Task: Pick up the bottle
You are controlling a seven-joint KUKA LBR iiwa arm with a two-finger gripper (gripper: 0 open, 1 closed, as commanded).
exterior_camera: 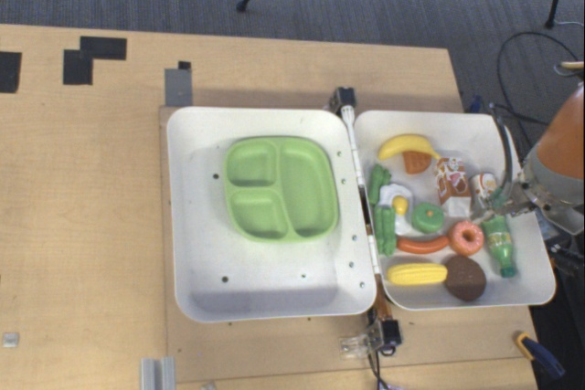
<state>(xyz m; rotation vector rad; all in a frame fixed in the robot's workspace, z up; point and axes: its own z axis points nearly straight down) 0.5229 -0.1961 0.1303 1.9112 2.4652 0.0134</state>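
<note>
Green bottle [501, 254] among toy food in right bin [526, 292]; fingers' [494, 213] state unclear.

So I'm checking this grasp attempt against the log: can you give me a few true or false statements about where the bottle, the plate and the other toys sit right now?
1. The green bottle lies in the right bin. True.
2. The green divided plate sits in the right bin. False: it sits in the left bin.
3. The gripper is over the right bin, close to the bottle's top end. True.
4. The banana lies on the green plate. False: it lies at the far side of the right bin.
5. The pink donut lies beside the bottle. True.
</note>
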